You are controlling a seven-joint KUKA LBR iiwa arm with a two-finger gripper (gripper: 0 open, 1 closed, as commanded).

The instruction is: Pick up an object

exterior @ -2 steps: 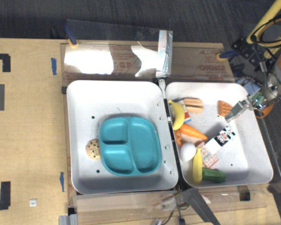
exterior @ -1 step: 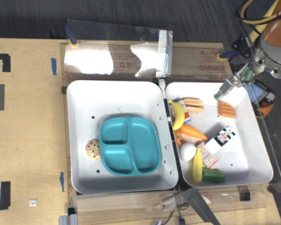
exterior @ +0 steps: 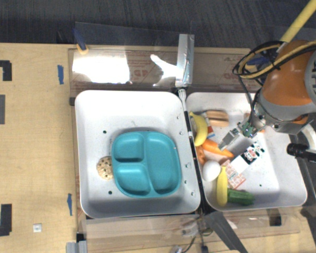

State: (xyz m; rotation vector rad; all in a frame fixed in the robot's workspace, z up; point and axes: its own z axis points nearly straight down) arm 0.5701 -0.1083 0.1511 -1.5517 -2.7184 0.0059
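Arm slants down-left into right bin (exterior: 284, 186); gripper (exterior: 227, 140), state unclear, over carrot (exterior: 217, 148).

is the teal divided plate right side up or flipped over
Right side up. The teal plate lies flat in the left bin with its three hollow compartments facing the camera, nothing in them; a cookie sits beside its left edge.
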